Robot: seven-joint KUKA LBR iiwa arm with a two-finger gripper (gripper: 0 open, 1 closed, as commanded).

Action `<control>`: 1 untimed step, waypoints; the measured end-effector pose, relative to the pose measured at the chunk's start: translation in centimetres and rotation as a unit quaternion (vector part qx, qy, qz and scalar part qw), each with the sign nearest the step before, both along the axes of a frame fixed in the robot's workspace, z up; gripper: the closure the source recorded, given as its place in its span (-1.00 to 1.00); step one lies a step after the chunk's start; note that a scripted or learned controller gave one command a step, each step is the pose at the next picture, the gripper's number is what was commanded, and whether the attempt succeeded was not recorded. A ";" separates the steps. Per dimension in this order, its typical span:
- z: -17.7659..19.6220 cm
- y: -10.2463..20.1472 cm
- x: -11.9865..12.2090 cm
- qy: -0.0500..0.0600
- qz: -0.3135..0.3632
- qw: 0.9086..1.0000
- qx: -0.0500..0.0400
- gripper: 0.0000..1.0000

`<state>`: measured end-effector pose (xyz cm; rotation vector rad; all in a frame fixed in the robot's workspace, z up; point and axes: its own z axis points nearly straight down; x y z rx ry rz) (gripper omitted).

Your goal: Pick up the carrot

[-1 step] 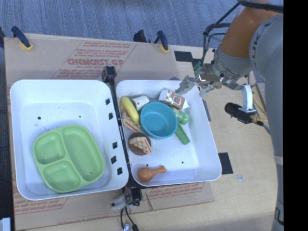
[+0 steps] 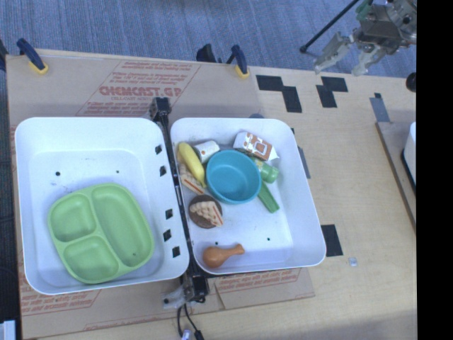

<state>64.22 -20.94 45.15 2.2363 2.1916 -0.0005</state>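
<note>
So the gripper is parked way up in the top right corner of the view, hanging off the wrist, which is cut off by the frame edge. Its two pale fingers point down and to the left and are spread apart, nothing between them. It sits high above the worktop.

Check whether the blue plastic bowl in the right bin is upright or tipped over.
Upright. The blue plastic bowl sits with its round opening facing up, its inside showing, among the toy foods in the right white bin.
</note>
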 end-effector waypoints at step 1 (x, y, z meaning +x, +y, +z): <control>6.4 3.5 1.4 0.004 0.152 0.988 0.001 -1.00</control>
